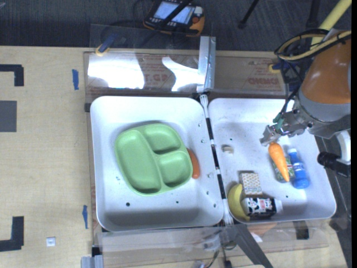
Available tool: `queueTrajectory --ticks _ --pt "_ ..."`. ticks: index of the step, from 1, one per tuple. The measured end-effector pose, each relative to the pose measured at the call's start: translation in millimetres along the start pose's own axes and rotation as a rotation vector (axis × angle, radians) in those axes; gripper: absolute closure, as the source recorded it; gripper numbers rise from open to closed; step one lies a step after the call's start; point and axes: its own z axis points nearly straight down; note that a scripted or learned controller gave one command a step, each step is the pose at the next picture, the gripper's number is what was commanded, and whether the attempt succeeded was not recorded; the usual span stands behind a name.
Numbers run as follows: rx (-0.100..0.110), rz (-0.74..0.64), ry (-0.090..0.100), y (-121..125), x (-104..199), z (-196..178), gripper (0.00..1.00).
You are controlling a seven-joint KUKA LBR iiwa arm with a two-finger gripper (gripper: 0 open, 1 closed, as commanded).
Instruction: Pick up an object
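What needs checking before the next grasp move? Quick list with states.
1. Gripper over the right bin: ok.
2. Target near: carrot lies just below the gripper: ok.
3. Carrot free of neighbours: blue bottle lies right beside it, maybe touching: not ok.
4. Anything held already: cannot tell.
5. Other items away from the path: banana, small box and can sit at the bin's near edge: ok.
6. Left bin's green tray out of the way: ok.
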Motion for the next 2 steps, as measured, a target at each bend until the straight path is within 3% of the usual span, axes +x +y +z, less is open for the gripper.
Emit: queueTrajectory --ticks 1,2 --pt "-0.001 0.139 -0.002 -1.4 -45.2 -32.2 1.0" --pt "0.003 -0.11 0.003 -39.7 -28.7 -6.0 1.0"
